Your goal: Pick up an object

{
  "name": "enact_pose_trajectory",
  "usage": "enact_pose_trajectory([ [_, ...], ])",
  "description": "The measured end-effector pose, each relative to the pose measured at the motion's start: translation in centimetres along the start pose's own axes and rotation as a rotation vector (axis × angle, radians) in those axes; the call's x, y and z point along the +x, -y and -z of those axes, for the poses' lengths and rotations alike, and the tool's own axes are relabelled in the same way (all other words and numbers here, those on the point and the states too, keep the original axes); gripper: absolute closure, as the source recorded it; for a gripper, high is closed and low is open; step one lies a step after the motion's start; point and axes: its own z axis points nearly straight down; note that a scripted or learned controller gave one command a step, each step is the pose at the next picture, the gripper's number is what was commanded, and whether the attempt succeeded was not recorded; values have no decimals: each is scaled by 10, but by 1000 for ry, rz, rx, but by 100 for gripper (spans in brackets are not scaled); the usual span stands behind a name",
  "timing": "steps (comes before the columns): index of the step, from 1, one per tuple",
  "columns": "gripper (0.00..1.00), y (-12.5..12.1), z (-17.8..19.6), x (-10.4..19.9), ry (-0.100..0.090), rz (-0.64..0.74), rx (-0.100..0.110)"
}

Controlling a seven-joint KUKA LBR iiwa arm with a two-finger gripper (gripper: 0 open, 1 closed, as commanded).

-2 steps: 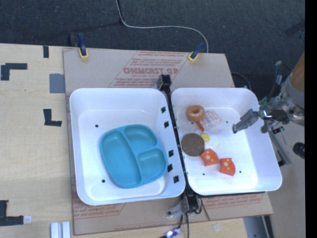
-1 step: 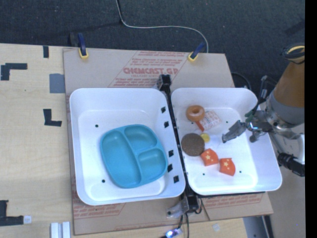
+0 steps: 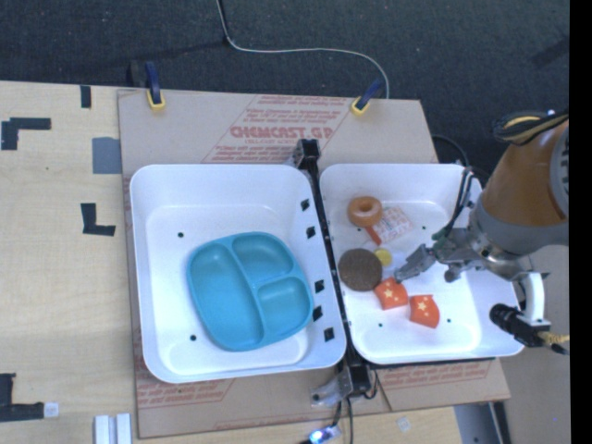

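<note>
Reaching arm: the grey arm (image 3: 518, 202) with its orange band comes in over the right bin's right edge.
End effector: the end effector (image 3: 413, 263) hangs low in the right bin (image 3: 462, 345), fingers spread apart, nothing between them.
Nearest objects: a brown disc (image 3: 360, 268) just beside the fingertips, with two orange-red blocks (image 3: 391, 295) (image 3: 424, 311) toward the bin's front edge.
Back of bin: an orange ring (image 3: 364, 211) near the dividing wall.
Left bin: the left bin (image 3: 153, 248) carries a blue divided tray (image 3: 248, 289).
Tabletop: the tabletop (image 3: 55, 248) is pale wood.
</note>
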Motion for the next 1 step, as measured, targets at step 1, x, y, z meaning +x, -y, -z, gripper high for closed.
enact_pose_trajectory([
  [1, 0, -3, -44, 2, 0, 0, -1],
])
